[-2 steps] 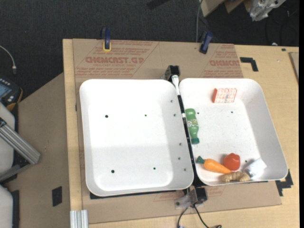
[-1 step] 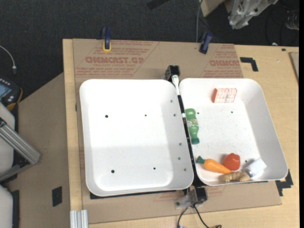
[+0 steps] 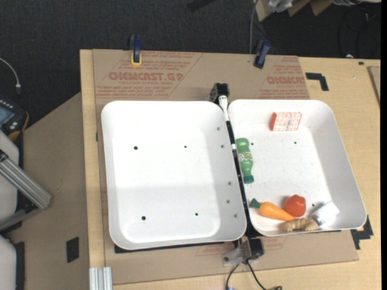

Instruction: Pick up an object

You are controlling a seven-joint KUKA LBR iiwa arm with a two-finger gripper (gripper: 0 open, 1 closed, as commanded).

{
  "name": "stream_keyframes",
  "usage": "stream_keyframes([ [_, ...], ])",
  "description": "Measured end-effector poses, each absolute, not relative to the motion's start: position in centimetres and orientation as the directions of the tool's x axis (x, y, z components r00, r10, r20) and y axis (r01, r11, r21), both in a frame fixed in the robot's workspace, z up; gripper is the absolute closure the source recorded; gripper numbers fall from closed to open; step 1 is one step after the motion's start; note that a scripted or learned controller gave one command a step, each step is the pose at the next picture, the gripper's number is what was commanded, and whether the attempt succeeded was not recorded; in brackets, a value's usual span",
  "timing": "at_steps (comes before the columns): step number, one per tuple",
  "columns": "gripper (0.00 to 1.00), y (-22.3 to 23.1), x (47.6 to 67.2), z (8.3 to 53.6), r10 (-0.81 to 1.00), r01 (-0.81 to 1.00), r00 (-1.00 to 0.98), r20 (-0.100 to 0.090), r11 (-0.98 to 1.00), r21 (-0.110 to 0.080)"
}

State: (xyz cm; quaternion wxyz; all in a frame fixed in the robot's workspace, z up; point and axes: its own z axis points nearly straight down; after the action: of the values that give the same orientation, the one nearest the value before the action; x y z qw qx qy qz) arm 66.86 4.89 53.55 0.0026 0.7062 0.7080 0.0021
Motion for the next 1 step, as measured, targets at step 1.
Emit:
stream_keyframes([
  [1, 1.00, 13.12, 66.62, 53.50, 1.000, 1.000, -0.007, 0.002, 0.007, 0.004],
])
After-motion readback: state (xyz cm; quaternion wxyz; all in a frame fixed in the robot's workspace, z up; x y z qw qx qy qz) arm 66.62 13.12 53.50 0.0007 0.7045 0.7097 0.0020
